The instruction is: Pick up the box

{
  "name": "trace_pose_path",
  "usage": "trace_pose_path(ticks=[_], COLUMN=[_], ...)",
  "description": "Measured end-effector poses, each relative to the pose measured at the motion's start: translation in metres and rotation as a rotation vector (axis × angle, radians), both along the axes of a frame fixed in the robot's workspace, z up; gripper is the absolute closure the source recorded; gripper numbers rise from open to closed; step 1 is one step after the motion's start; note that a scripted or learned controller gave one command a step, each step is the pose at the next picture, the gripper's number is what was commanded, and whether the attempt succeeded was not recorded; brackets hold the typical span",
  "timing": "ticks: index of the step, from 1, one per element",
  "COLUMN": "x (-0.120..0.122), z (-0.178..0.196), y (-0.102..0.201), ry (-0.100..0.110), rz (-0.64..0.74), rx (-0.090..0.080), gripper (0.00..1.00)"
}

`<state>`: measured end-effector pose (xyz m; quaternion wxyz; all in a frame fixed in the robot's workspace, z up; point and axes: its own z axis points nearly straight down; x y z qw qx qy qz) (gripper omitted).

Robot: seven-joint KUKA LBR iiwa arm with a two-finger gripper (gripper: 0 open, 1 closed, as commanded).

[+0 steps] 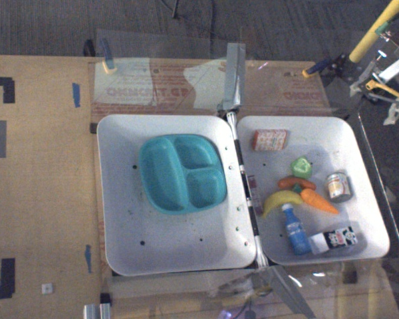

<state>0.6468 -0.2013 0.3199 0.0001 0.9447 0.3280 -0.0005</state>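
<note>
Box (270,139) print was too blurred to read; yellow pole (380,24) was cut off at top-right edge.

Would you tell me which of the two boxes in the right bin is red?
The red box at the bin's far end; the other carton, near the blue bottle, is black-and-white.

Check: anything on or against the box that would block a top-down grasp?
Nothing visible. The box lies alone at the far left corner of the right bin, nothing on top of it. Its nearest neighbour, the green toy, sits apart from it, toward the bin's middle.
</note>
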Motion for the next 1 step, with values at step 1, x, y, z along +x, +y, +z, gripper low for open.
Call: trace_pose_path(ticks=[1], x=[0.0079], z=[-0.1789], y=[-0.0088], ry=[0.002], rz=[-0.058], rx=[0.002], gripper=[0.00])
